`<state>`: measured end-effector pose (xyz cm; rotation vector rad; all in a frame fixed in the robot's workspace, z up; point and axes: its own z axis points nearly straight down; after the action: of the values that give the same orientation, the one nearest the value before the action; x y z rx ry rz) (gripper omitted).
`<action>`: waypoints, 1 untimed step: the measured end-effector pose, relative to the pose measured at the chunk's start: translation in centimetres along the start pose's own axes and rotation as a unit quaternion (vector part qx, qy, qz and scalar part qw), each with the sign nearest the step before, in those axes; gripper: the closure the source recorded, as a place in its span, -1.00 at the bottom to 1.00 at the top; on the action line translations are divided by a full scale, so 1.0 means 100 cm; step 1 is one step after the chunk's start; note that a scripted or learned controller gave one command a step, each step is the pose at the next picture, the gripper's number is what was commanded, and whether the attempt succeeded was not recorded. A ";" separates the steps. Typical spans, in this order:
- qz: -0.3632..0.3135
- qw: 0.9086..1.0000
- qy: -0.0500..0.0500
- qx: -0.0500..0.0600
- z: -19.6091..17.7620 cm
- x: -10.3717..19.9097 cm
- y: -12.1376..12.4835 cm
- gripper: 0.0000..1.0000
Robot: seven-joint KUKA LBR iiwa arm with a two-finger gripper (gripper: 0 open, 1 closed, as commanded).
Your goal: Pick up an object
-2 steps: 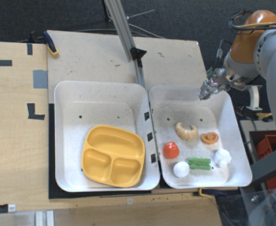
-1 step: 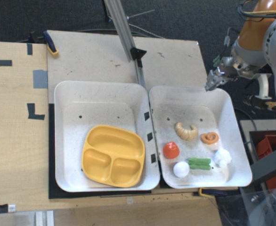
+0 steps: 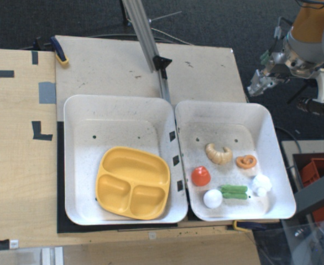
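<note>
Near left: yellow divided tray point(image 3: 132, 182) lies flat in left bin point(image 3: 73, 148), taking up near half.

Near right: small items cluster in right bin point(image 3: 272, 148), likely laid loose as pick targets: white ball point(image 3: 212, 198), green piece point(image 3: 233, 191), red piece point(image 3: 200, 176), second white piece point(image 3: 261, 184), orange ring point(image 3: 246, 162), tan croissant shape point(image 3: 219, 154).

Far right: gripper point(image 3: 260, 83) hangs beyond right bin's far right corner, well apart from items, carrying nothing visible; pincer state cannot be told. Pick judged not yet begun.
</note>
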<state>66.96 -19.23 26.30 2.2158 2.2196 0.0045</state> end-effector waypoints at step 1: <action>-0.002 1.000 0.002 0.003 0.004 0.062 -0.007 1.00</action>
<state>66.22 -13.08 25.92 2.2156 2.2297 0.0009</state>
